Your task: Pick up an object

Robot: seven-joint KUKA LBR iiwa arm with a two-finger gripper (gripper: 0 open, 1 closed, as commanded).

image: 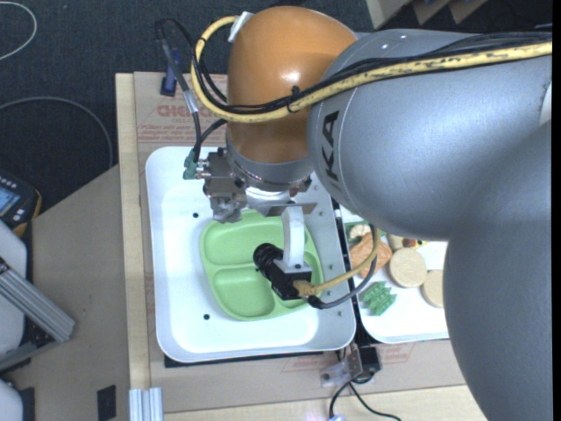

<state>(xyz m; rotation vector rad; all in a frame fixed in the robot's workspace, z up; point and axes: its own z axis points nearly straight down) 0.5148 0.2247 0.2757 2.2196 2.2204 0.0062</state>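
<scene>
A light green divided tray (pixel 237 270) lies in the left white bin (pixel 175 261), with two compartments showing. My gripper (pixel 230 202) hangs right over the tray's far edge, below the orange wrist band, and the wrist hides most of it. The arm covers the tray's right side. Nothing can be seen held in the gripper.
The right white bin (pixel 412 327) holds a tan round disc (pixel 408 267), a second pale disc (pixel 433 289), a small green piece (pixel 379 298) and an orange-brown item (pixel 363 246). The big grey arm covers most of that bin. A cardboard sheet (pixel 149 112) lies under the bins.
</scene>
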